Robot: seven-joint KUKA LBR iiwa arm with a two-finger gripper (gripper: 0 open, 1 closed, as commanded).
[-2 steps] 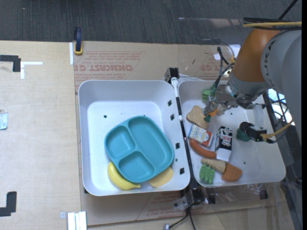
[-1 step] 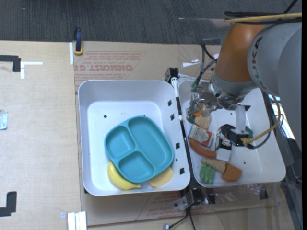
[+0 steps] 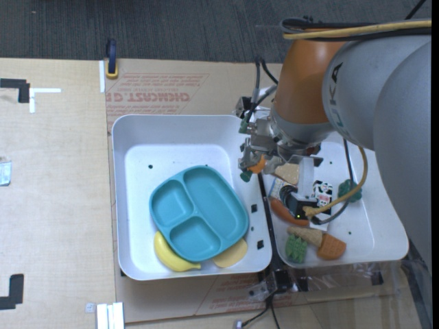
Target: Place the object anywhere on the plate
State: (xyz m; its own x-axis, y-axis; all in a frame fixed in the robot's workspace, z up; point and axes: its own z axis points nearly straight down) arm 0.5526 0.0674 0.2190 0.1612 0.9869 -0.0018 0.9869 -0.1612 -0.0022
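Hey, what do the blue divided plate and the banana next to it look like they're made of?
Plate: likely molded plastic, smooth with soft sheen, uniform teal. Banana: probably toy plastic or rubber, evenly yellow and glossy, though a real one can't be excluded.

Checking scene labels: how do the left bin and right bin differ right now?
The left bin holds a blue divided plate with a yellow banana tucked at its lower edge; the right bin holds a clutter of small toy items, among them an orange piece and a green piece. The arm hangs over the right bin, not the left bin. Both are shallow, white, side by side.
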